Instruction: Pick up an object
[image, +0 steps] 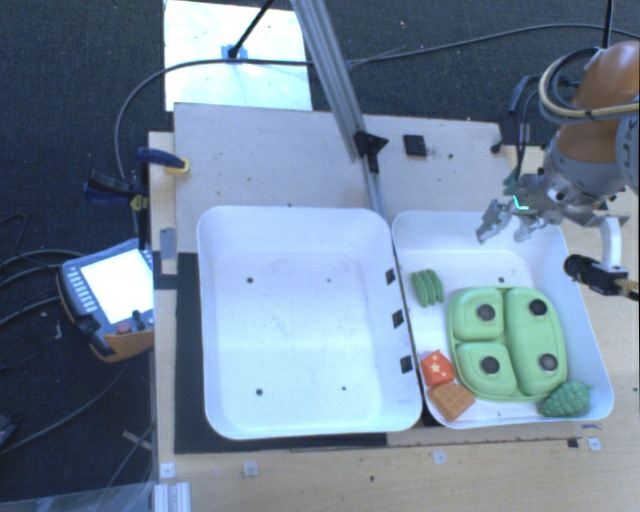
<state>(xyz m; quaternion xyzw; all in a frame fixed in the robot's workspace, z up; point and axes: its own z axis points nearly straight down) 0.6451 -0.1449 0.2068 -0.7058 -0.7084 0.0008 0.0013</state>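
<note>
My gripper (507, 224) hangs over the far edge of the right bin (470, 255), its two grey fingers spread apart with nothing between them. Below it in that bin lie a small dark green ridged piece (428, 287), a large light green four-pocket tray (506, 342), a red block (437, 368), an orange waffle-like block (452, 401) and a bumpy green piece (565, 399). All of them rest on the bin floor, well clear of the fingers.
The left bin (290, 320) sits beside the right one, divided by a rim with black clips (397, 318). A slanted metal pole (340, 95) crosses the bench at the back. A teach pendant (108, 295) and cables lie on the floor at left.
</note>
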